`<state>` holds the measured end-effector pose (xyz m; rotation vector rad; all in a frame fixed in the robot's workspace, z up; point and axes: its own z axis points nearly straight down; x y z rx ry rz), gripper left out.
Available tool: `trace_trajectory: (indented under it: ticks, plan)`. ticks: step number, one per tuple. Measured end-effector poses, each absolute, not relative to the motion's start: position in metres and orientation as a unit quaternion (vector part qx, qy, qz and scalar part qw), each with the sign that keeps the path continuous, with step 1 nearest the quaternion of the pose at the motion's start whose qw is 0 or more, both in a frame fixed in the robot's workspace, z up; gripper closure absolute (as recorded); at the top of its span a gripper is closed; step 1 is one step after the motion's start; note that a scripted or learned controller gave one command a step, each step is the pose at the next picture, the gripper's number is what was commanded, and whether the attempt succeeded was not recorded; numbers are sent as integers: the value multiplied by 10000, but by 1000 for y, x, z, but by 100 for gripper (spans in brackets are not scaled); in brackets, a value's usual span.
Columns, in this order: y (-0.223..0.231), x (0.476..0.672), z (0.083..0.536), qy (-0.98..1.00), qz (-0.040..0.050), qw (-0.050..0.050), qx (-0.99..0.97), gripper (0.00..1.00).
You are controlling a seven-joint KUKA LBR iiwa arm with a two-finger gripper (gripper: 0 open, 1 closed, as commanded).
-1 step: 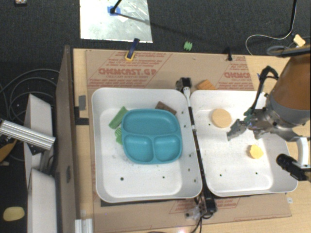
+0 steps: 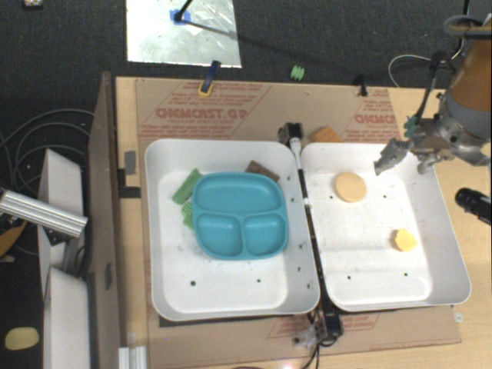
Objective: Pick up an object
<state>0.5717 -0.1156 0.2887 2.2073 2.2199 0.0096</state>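
Observation:
In the right bin (image 2: 430, 229) a tan round disc (image 2: 350, 187) lies toward the back left, and a small yellow piece (image 2: 404, 241) lies further front and right. My gripper (image 2: 405, 160) hovers over the bin's back right part, right of the disc and apart from it. It is open, with nothing between the fingers (image 2: 387, 159). The left bin (image 2: 165, 229) holds a blue divided plate (image 2: 238, 215), green pieces (image 2: 185, 187) at the plate's left edge, and a brown piece (image 2: 263, 171) behind it.
An orange piece (image 2: 326, 135) lies on the cardboard just behind the right bin. A black clamp (image 2: 293, 135) sits where the bins meet at the back. Metal rails (image 2: 42, 214) and cables (image 2: 31, 141) are off the bench's left side.

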Motion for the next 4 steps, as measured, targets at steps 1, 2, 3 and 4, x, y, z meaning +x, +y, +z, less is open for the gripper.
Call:
trace_trajectory:
  ticks: [1, 2, 3, 4]
  plan:
    - [-92, 626, 181, 7098, -9, -18, 7044, 0]
    - [-109, 667, 79, 7092, -3, 7, 7050, 0]
    - [-109, 669, 96, 7095, 20, 26, 7047, 100]
    - [-109, 668, 96, 7095, 18, 24, 7046, 0]
